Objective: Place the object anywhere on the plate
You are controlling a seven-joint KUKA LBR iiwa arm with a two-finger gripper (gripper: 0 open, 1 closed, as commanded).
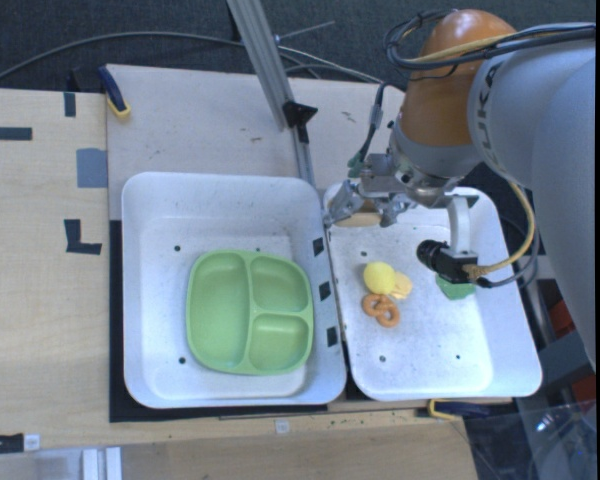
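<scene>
A light green divided plate [248, 311] lies in the left bin [150, 208]. In the right bin [480, 368] a yellow rounded object [380, 277] touches a small orange ring-shaped piece [384, 311] near the middle. My gripper [367, 203] hangs over that bin's back left corner, right of the plate and above the yellow object. A flat tan piece [354, 221] shows just under the gripper, partly hidden by it.
A green object [456, 287] lies by the right bin's right side, under a black cable fitting [442, 258]. A slanted metal post [265, 53] rises behind the bins. The arm's grey body [540, 138] covers the right bin's back right.
</scene>
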